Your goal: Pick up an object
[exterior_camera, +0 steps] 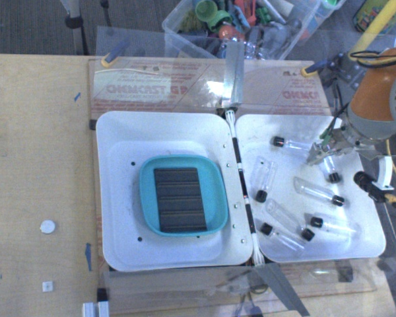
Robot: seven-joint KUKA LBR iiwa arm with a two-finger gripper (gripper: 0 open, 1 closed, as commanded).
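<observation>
The left bin bears a teal tray, while in the right bin clear black-capped vials lie scattered and, with the tool low among them, grip state untellable, one could likely roll aside or slip free.

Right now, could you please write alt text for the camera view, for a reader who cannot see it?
The gripper hangs over the right bin, above scattered clear black-capped tubes. The left bin holds a teal tray with a dark ribbed block.
</observation>
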